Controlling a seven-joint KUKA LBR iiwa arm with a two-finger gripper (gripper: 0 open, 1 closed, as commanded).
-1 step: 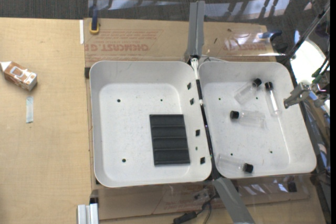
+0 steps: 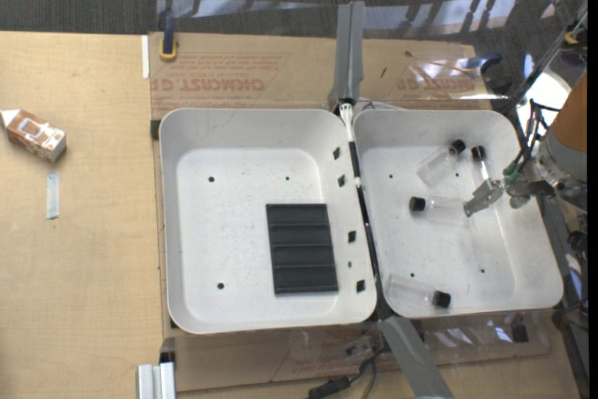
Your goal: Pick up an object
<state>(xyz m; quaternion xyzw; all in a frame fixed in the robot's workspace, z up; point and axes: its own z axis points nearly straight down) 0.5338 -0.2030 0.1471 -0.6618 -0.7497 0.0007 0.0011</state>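
Two shallow white bins sit side by side on the tabletop [image 2: 75, 294], which is a light wood colour, with a sheet of brown cardboard [image 2: 243, 75] under and behind them. The left bin [image 2: 187, 131] holds a black ridged block [image 2: 302, 249], lying flat near the middle, slightly toward the near edge.

The right bin [image 2: 523, 290] holds several small clear bottles with black caps. One bottle [image 2: 442, 165] lies on its side toward the far part of the bin, its cap pointing right. Another bottle [image 2: 479, 165] lies just beside it to the right, cap at the far end. A third bottle [image 2: 432, 202] lies near the middle of the bin, cap to the left. A fourth bottle [image 2: 419, 292] lies along the near wall, cap to the right, well apart from the others.

The arm [image 2: 565, 121] reaches in from the right edge, its orange band visible above the wrist. The jaws [image 2: 484, 198] hang over the right part of the right bin, just right of the middle bottle; whether they are open or closed cannot be told, and nothing is seen between them.

On the tabletop far left lies a small orange and white carton [image 2: 35, 135], with a thin pale strip [image 2: 52, 197] near it
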